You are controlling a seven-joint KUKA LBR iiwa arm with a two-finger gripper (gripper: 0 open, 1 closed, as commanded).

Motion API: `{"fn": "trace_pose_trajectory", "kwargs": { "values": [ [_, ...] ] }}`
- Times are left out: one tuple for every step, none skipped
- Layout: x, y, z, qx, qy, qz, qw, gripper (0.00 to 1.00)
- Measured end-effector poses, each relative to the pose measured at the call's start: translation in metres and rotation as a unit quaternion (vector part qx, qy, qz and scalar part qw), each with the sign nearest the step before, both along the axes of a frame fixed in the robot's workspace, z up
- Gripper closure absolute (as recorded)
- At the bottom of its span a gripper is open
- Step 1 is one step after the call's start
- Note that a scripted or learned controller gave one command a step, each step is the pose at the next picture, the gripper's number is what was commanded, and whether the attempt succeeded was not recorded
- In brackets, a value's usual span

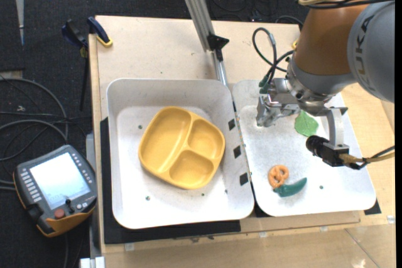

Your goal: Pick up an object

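Right of centre in the frame, the gripper (266, 117) hangs over the upper left part of the right bin (352, 194); whether its claw is apart or together cannot be told from this angle. Three small things lie in that bin. A flat light-green piece (306, 124) sits just right of the gripper, partly under the arm. Lower down lies an orange pretzel-shaped piece (277, 175), and a dark teal curved piece (292, 187) touches its lower right side. The left bin (125, 210) holds a yellow three-compartment plate (182, 147) near its middle.
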State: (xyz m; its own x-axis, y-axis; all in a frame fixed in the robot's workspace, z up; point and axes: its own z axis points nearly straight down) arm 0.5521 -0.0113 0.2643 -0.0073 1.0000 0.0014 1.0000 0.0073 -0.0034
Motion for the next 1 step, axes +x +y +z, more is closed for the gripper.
{"fn": "trace_pose_trajectory", "kwargs": {
  "values": [
    [-0.006,0.0542,0.0002,0.0001,-0.001,0.001,1.0,1.0]
  ]
}}
